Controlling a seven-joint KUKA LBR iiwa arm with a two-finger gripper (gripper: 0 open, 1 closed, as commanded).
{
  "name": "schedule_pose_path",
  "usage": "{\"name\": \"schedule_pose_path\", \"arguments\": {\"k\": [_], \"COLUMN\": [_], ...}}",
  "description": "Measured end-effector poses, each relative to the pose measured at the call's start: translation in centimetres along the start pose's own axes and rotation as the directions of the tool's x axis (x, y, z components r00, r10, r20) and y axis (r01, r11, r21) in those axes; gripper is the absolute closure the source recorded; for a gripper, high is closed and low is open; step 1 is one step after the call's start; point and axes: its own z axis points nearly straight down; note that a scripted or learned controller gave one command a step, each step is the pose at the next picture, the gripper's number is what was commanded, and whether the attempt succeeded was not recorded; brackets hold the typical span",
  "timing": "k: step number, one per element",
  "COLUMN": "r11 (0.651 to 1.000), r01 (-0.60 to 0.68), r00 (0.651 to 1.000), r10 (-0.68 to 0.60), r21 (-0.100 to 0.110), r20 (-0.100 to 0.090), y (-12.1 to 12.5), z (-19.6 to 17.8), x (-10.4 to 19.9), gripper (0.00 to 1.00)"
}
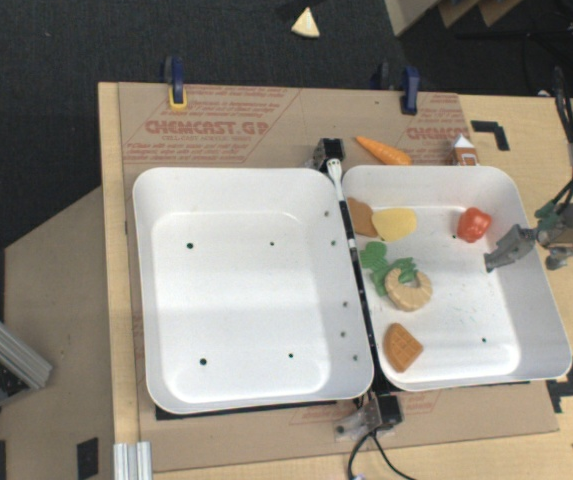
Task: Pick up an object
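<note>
The bench (216, 118) carries two white bins; taking the right bin (536, 308) as landmark, the left bin (236, 288) lies touching its left wall. Inside the right bin, toward its left side, sit a yellow piece (396, 224), a green leafy toy (375, 260), a round tan biscuit (408, 288) and a waffle-like wedge (402, 346). A small red toy (473, 224) rests near the bin's upper right, well apart from the others, so it seems the easiest pick: probably light, hard plastic, a little slippery, best pinched across its middle. The pincer (502, 250) hangs just below-right of it, over the bin's right wall; whether it is spread I cannot tell.
</note>
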Motion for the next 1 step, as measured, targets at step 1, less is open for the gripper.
{"name": "schedule_pose_path", "arguments": {"k": [1], "r11": [1.000], "r01": [0.012], "r00": [1.000], "r10": [-0.012], "r21": [0.011], "r20": [-0.008], "y": [-1.23], "z": [7.14], "x": [11.93], "gripper": [0.00]}}
